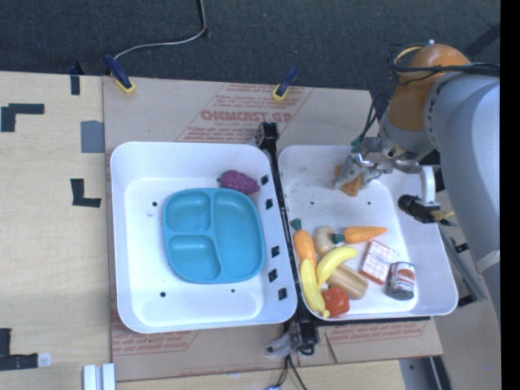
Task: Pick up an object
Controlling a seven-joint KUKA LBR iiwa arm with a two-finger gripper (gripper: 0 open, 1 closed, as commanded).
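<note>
Bench with two white bins on cardboard, dark carpet behind.
Gripper [354,175] in the right bin [431,299], fingers closed on a small orange-brown object [351,187], raised above the toy food [341,262].

A small tan-orange piece [351,186], too small to name, sits between the fingers of the gripper [352,178], in the far part of the right bin [422,303] near its back wall. The gripper's metal fingers close around its top, and it hangs just above or on the bin floor; which one cannot be told. It lies well apart from the heap of toy food at the bin's near end, with bare white floor between them.
</note>
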